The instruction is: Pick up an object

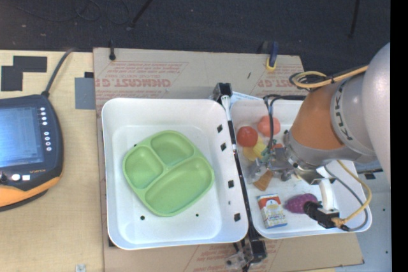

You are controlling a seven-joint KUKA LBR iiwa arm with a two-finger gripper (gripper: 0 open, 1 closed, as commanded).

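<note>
So the grey arm (357, 118) with the orange band comes in from 3 o'clock and bends down into the right-hand bin (357, 226), and the gripper (271, 162) is sitting low over the cluster of stuff in that bin's left half. Honestly can't tell how the gripper is set from up here, it's a dark, cluttered blob and the wrist covers most of it, and I don't see anything clearly pinched in it. Right around it there's a red ball-ish thing (247, 136) at about 10 o'clock from the gripper, an orange-pink round one (268, 125) at 12, and something yellow (255, 150) just beside the red one, toward 5 o'clock of it. A small brown piece (262, 180) lies just under the gripper at 6 o'clock. Further toward 6 in the same bin there's a little white carton with a red-and-blue label (273, 209), and a purple lump (297, 203) right next to it at its 3 o'clock. The left bin (127, 118) has a green divided plate (168, 171) lying flat, roughly in the middle, well apart from the arm. Off at 9 o'clock on the bench is a pendant controller with a screen (25, 143).
</note>
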